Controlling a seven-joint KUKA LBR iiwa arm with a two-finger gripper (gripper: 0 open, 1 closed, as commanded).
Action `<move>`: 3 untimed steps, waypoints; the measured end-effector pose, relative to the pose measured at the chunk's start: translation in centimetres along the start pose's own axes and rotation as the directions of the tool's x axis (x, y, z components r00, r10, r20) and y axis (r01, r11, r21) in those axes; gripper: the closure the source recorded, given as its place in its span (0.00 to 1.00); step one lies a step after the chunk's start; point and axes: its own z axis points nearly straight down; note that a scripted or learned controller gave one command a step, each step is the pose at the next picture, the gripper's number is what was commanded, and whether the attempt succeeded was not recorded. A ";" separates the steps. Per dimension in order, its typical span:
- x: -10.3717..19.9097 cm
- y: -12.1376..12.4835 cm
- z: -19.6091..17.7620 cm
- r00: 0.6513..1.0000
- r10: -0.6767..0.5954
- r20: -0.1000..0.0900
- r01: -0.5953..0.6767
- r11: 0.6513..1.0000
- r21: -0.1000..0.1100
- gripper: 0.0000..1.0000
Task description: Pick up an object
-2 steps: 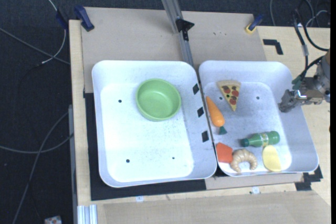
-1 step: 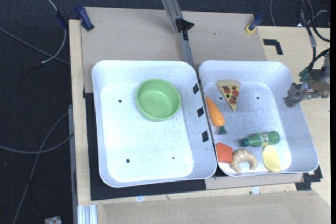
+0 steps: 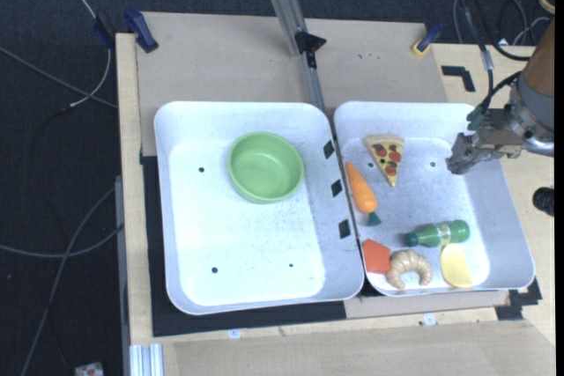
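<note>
left bin: you have one green bowl here, toward 12 o'clock of the bin floor. It is wide and round-walled, so judge it a poor first choice for a two-finger pinch.
right bin: your candidates lie here. Working across: a carrot along the 9 o'clock wall, a red piece at 7 o'clock, a pizza slice toward 11 o'clock, a croissant at 6 o'clock, a green bottle lying on its side just above it, and a yellow piece at 5 o'clock.
best target: pick the pizza slice or the carrot. Each lies apart from its neighbours, while the 6 o'clock cluster is crowded and a descent there may nudge several things.
approach: come straight down and close across the narrow width, not the length.
gripper: it hovers at the right bin's 2 o'clock side, above bare floor, holding nothing. You cannot tell from this slant whether it is spread or pressed together.
</note>
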 end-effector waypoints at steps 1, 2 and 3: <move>5.0 0.8 -0.3 1.000 0.001 0.001 -0.001 1.000 0.001 1.00; 10.2 1.6 1.3 1.000 0.002 -0.003 -0.002 1.000 0.015 1.00; 15.9 1.5 1.0 1.000 0.002 -0.002 -0.002 1.000 0.011 1.00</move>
